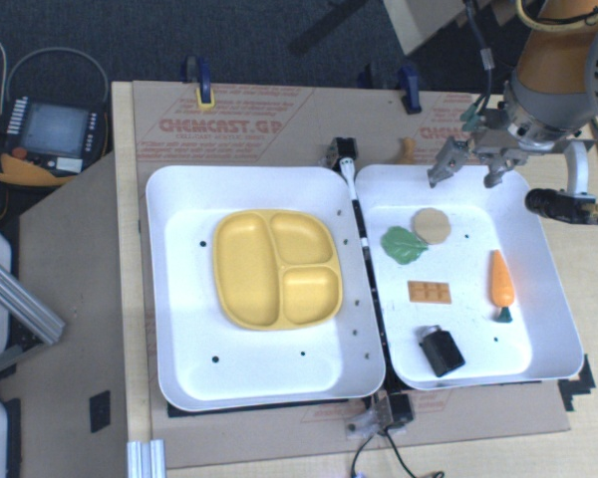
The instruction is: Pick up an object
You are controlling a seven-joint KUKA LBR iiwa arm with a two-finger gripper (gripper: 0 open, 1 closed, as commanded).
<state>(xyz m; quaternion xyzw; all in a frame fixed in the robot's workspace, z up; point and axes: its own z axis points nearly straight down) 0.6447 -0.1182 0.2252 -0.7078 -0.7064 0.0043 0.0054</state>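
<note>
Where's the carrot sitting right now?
The carrot lies in the right bin, near its right wall, leafy end pointing toward the camera. The orange cracker is to its left, and the end effector hangs above the bin's far edge.

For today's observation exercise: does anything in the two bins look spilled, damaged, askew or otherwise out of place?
Nothing stands out. The yellow divided plate lies flat in the left bin. In the right bin, the green leaf touches the tan disc; the cracker, carrot and black block lie apart, intact.

"CHEMCAST GP" in red on brown board (229, 118)
</note>
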